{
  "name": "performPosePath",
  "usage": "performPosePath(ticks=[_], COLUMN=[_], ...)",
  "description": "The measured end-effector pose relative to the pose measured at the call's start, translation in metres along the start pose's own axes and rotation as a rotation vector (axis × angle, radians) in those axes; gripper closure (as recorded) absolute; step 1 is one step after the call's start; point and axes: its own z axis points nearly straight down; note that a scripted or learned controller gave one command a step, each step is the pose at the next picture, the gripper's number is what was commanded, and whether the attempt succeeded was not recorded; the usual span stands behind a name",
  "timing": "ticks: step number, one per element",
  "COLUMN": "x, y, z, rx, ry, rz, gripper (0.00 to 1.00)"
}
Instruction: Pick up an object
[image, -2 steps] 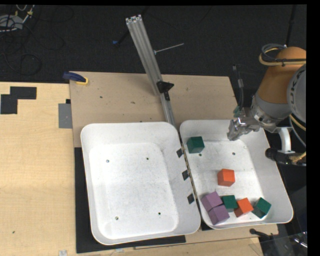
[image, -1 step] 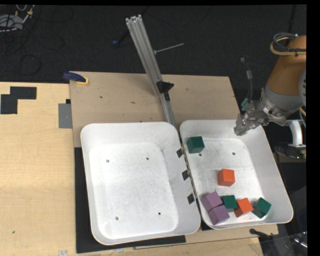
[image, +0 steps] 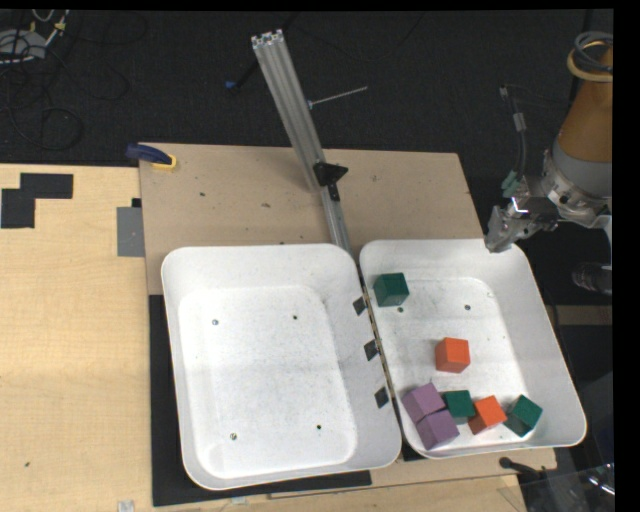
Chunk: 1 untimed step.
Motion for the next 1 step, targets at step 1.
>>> performPosePath(ticks=[1], x=[0.0492], y=[-0.0003], z=[-0.0044], rx=[0.007], ry=[0.004], rz=[0.001], gripper=[1.0])
